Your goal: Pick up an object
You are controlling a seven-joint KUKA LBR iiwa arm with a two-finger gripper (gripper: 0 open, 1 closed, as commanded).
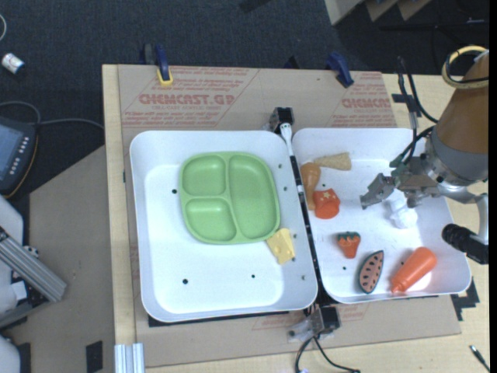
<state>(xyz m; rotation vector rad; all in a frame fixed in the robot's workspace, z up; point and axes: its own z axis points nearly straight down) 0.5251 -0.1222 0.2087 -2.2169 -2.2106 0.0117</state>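
The toy carrot (412, 270) lies in the right bin (373, 142), near the watermelon slice (370, 271). Your gripper (396, 195) hangs above, apart from it, holding nothing. Watch out: it could bump the bin's wall and miss.

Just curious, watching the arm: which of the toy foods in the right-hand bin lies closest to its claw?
The small white piece, right under the gripper. The carrot, strawberry and watermelon slice lie farther off.

Arm (466, 123) cut off at right edge; pincer (397, 193) fingertips unclear.
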